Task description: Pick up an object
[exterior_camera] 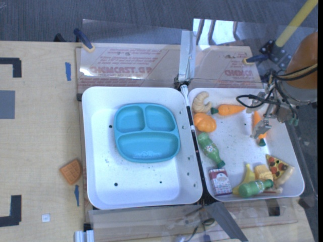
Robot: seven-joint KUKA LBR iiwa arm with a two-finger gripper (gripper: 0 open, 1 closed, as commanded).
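Looking for the thing to grab, where is it? asks Sam.

See the small orange toy [257, 120] near the far right side of the right bin [232, 141]? It sits right at the gripper [261, 130], says Mia. I think that is the one the arm is going for.

Is the pincer holding it?

I can't tell. Wires and dark metal bits cover that spot, so I can't see if the pincer is wide, narrow, or gripping the toy. The toy is touching it or just under it. That is all I can say.

Why pick that one?

My guess is that it sits a bit apart from the rest, so it is easy to reach. The big carrot [229, 110], the croissant [202, 101] and the orange [204, 122] bunch up by the wall between the bins. A green bottle [211, 150] lies below them. The little red box [219, 180], the banana [249, 173], the pizza slice [279, 166] and another green bottle [255, 187] crowd the near corner.

And the left bin [96, 110]?

It has a blue plate [146, 132] with three parts. I think toys could be dropped there, so it is kept free of toys.

What is that brown thing outside?

A toy waffle [71, 171] on the bench [35, 135], well away from the arm. Nothing can reach it there, I would guess.
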